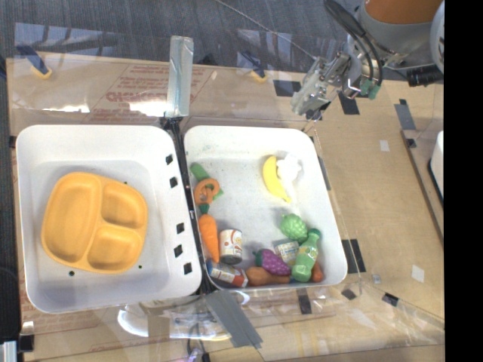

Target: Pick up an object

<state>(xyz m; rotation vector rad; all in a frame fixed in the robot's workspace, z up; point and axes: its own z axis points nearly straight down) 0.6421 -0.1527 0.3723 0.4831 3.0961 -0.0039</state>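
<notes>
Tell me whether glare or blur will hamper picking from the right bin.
Camera view: the right bin is evenly lit, and the banana and carrot look sharp; glare sits on the plastic sheet behind the bins; the hand above the bin's far corner looks slightly soft.

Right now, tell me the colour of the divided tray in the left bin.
Yellow-orange; the divided tray shows best in the camera view.

tray (93,222) in left bin (30,202)
</notes>
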